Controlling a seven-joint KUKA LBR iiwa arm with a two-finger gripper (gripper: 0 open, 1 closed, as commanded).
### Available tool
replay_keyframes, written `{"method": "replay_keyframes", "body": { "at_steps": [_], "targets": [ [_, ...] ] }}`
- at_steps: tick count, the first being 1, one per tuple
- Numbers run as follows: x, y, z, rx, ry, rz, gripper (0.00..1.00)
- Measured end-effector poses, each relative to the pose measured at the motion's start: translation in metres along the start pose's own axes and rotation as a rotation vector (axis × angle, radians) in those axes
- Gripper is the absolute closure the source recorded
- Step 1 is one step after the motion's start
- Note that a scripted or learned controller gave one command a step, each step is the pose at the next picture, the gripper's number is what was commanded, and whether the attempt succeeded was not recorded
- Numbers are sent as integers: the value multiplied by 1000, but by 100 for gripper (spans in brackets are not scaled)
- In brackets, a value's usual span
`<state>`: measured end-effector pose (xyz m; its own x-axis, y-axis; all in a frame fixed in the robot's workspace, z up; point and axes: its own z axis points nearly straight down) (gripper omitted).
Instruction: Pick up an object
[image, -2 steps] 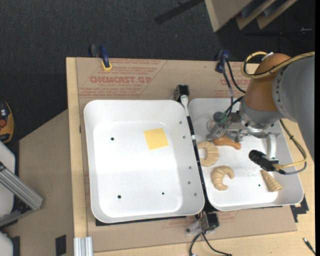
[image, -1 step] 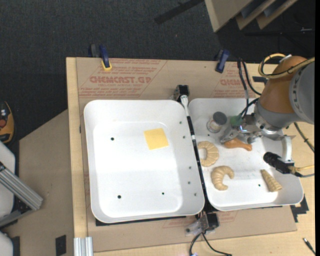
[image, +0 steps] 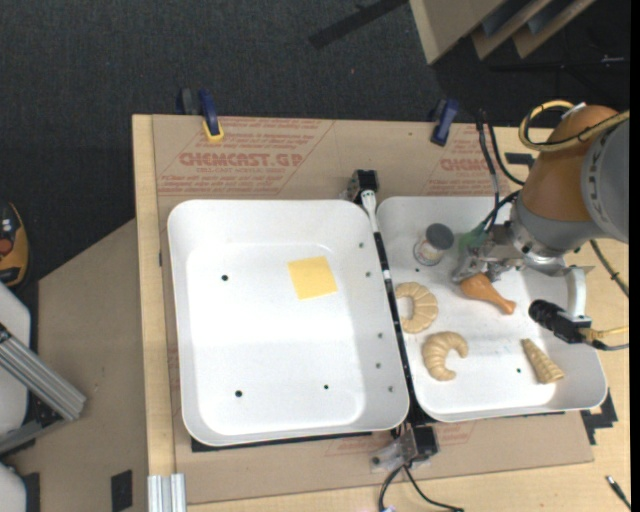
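- Near edge of bench: cables and a black clip at the seam where the two bins meet.
- Left bin (image: 200, 330): holds a single flat yellow square (image: 312, 277), lying in its far-centre part.
- Right bin (image: 585, 390): nearest the camera, a curled croissant (image: 444, 354) and, at right, a ridged tan cone-shaped pastry (image: 542, 361). Farther in, a second croissant (image: 416, 305) just beside the dividing rim. Beyond it, a small grey-topped round piece (image: 434, 243).
- An orange-brown drumstick (image: 486, 291) lies mid-bin, thick end toward the gripper.
- Gripper (image: 480, 262): down inside the right bin's far half, right at the drumstick's thick end. Cannot tell how far apart it stands, nor whether it has hold of anything; contact with the drumstick is unclear.
- Arm's orange band (image: 560, 170) above it, at right.
- Far board: red print reading "CHEMCAST G.P" (image: 240, 158), repeated partly at right; blue clamps (image: 208, 110) on the back edge.
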<state>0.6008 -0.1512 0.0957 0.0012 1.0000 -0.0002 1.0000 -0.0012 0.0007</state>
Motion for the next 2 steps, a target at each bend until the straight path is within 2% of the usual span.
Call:
{"method": "replay_keyframes", "body": {
  "at_steps": [1,2],
  "targets": [
    [74,-9,-94,-5,1,-7,100],
    [118,70,-171,-14,-1,-8,100]
  ]
}}
